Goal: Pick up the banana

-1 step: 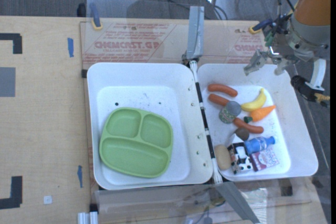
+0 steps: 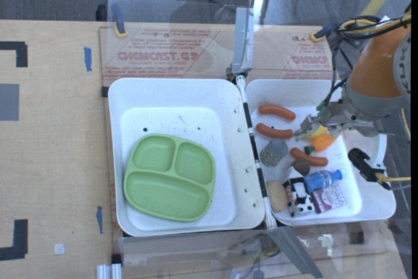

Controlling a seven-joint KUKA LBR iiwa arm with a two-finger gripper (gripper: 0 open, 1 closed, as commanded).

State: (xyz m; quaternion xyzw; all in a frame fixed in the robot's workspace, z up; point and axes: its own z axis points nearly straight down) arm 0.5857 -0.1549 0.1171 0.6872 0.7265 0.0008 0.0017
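Two white bins, one arm [image 2: 379, 68] reaching in from 3 o'clock.

Gripper [image 2: 312, 129]: low over the right bin [image 2: 382, 206], just toward 12 o'clock from its centre. Jaw opening: cannot tell, since the wrist covers it from above. Nothing can be seen held.

Banana [image 2: 321, 140]: only a yellow-orange piece shows, right at the gripper's 5 o'clock side and mostly covered by it. Whether the two touch: cannot tell.

Neighbours:
- Three sausages. One [image 2: 276, 112] lies at the bin's 10 o'clock and one [image 2: 274, 132] just below it. The third [image 2: 308, 157] is at centre, just beside the banana at its 7 o'clock.
- Grey lump [image 2: 273, 153] at 9 o'clock, near the divider wall.
- Blue bottle [image 2: 323, 178] at 6 o'clock, lying over a pink packet [image 2: 332, 196].
- Beige piece [image 2: 277, 195] and black-and-white block [image 2: 299, 200] at 7 o'clock, close to the front rim.

Open room: the right bin floor is bare from 4 to 5 o'clock. Its left half is crowded up to the divider.

Left bin [image 2: 124, 140]: a green plate [image 2: 171, 176] sits toward 6 o'clock, with a bare strip along 12 o'clock.
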